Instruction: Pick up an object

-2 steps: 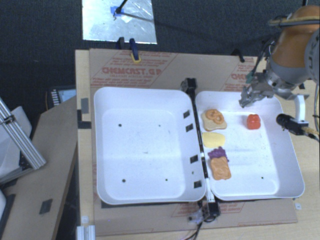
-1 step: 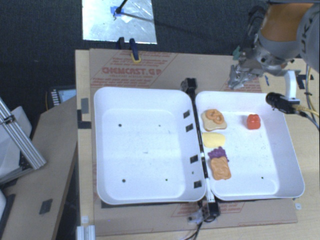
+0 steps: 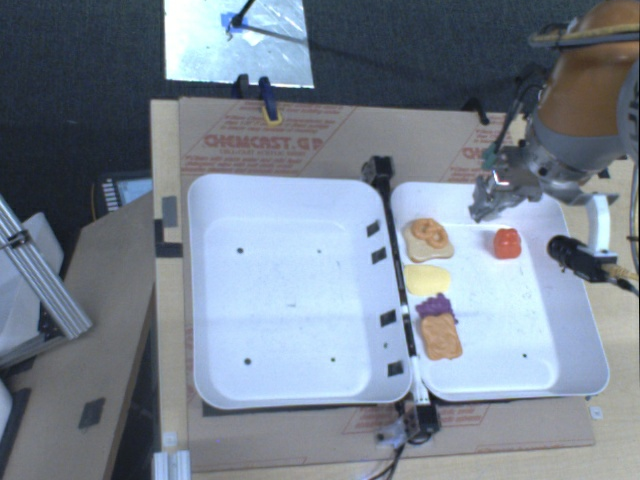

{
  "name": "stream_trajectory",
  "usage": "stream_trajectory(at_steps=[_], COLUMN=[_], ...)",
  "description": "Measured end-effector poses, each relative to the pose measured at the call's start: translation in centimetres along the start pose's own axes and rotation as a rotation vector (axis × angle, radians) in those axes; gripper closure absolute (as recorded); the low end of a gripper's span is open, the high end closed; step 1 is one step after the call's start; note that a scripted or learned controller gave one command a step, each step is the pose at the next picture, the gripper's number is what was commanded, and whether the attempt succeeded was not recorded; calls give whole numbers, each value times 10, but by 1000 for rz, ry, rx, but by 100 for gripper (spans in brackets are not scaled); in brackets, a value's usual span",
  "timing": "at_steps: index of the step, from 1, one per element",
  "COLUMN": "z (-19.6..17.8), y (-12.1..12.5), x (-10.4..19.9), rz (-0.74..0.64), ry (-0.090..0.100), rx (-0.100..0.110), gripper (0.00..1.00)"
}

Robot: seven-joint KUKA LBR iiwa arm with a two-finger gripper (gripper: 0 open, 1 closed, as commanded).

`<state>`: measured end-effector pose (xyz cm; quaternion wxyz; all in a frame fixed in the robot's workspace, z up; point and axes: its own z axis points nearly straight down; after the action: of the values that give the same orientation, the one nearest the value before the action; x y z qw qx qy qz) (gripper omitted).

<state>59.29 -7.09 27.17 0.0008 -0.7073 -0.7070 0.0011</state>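
My gripper (image 3: 487, 208) hangs over the far edge of the right bin (image 3: 570, 368), with nothing visible between its fingers. A small red object (image 3: 507, 243) lies just in front of it and slightly right, apart from it. Along the right bin's left side lie a tan pretzel-like piece on a pale slice (image 3: 429, 239), a yellow piece (image 3: 427, 281), and a purple-and-orange piece (image 3: 439, 328).
The left bin (image 3: 200, 368) sits beside the right one, joined by a black hinge strip (image 3: 392, 268). A foil sheet (image 3: 238, 28) lies beyond the bench's far edge. Both bins rest on a cardboard sheet (image 3: 300, 138).
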Motion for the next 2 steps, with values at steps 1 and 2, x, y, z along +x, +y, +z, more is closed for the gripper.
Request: stream_trajectory(at_steps=[1,2], z=[-44,-135], y=[-71,-44], x=[19,65], rz=[-5,-10], ry=[2,2], rx=[-6,-17], gripper=[100,100])
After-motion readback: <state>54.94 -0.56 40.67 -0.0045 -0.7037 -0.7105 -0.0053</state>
